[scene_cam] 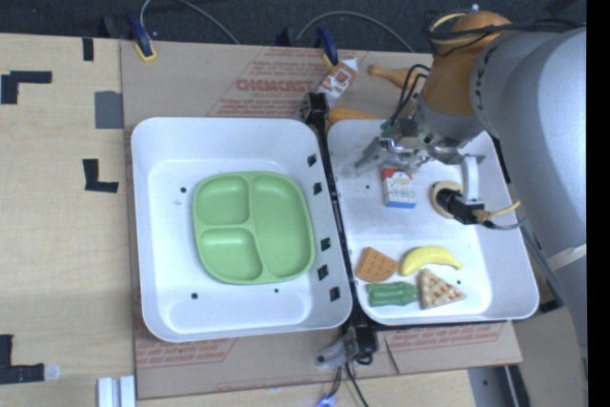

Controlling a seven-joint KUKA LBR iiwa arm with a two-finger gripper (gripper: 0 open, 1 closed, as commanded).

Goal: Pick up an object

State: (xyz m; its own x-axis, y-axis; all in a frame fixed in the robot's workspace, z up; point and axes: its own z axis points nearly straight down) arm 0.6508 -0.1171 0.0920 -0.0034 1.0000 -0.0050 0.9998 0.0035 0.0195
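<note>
My gripper point(396, 157) hangs over the upper part of the right bin point(505, 286), with the orange-banded wrist behind it. One grey finger point(367, 156) splays out to the left, so the gripper looks open. Just below it a small white, red and blue carton point(399, 189) lies on the bin floor, apart from the fingers as far as I can tell. Lower in the same bin lie a waffle point(376, 264), a yellow banana point(429, 258), a pizza slice point(440, 289) and a green vegetable point(393, 295).
The left bin point(162, 157) holds a green divided plate point(254, 227). A tan ring-shaped piece point(444, 197) lies right of the carton under a black cable end. An orange item point(349, 114) sits at the right bin's top left corner. The arm's bulk covers the right side.
</note>
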